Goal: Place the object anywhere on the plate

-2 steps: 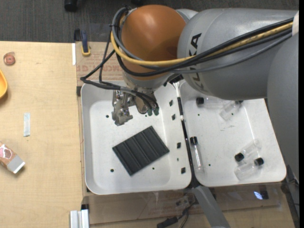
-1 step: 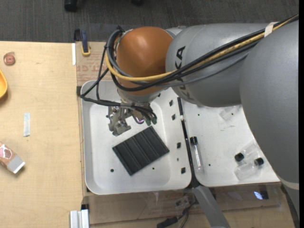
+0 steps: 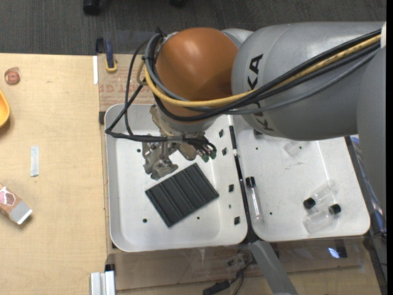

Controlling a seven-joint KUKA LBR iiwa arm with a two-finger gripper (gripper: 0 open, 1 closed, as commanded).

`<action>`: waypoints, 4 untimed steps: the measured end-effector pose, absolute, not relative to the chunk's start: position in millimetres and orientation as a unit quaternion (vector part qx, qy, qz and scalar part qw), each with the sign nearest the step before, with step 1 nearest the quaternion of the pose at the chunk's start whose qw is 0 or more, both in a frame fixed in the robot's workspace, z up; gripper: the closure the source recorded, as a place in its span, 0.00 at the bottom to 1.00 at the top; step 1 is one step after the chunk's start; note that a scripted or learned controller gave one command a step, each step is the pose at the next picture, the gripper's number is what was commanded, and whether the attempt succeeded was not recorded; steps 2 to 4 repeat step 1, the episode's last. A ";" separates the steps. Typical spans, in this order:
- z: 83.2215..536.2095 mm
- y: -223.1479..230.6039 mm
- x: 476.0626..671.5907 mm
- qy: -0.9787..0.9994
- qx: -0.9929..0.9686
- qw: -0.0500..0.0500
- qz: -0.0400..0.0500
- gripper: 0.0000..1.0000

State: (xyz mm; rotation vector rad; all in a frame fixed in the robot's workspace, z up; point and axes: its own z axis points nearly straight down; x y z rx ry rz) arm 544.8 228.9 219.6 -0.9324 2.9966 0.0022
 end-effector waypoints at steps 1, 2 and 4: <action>267.8 202.4 535.0 0.945 -0.326 0.002 0.001 1.00; 267.8 202.4 535.0 0.945 -0.326 0.002 0.001 1.00; 267.8 202.4 535.0 0.945 -0.326 0.002 0.001 1.00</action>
